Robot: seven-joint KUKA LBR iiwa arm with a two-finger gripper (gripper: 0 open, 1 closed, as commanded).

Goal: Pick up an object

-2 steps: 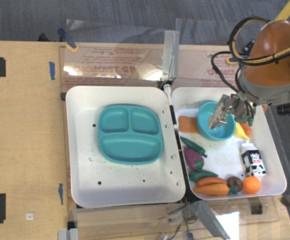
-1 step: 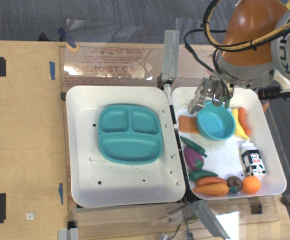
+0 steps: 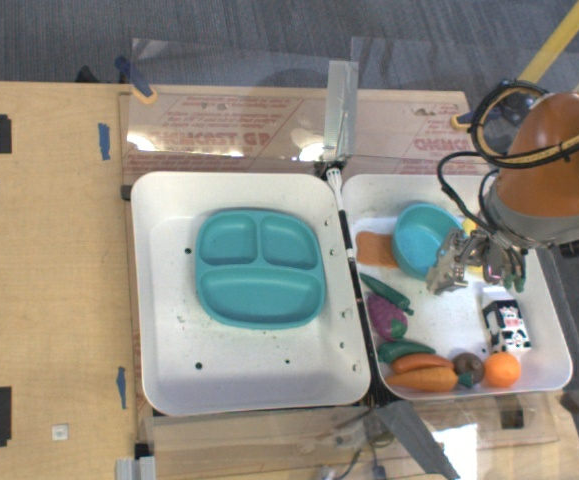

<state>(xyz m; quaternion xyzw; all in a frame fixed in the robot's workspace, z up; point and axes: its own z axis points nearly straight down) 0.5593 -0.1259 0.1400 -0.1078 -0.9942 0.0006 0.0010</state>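
Teal tray in left bin; bowl right

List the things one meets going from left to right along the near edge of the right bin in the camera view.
green vegetable → carrot → brown round piece → orange. The black and white toy lies just behind the orange, and the claw hangs farther back beside the teal bowl.

A single fixed camera looked down on my bench from above, at a slant, far enough back to take in both white bins: the left bin near centre frame, the right bin beside it, where my arm entered from the right edge.
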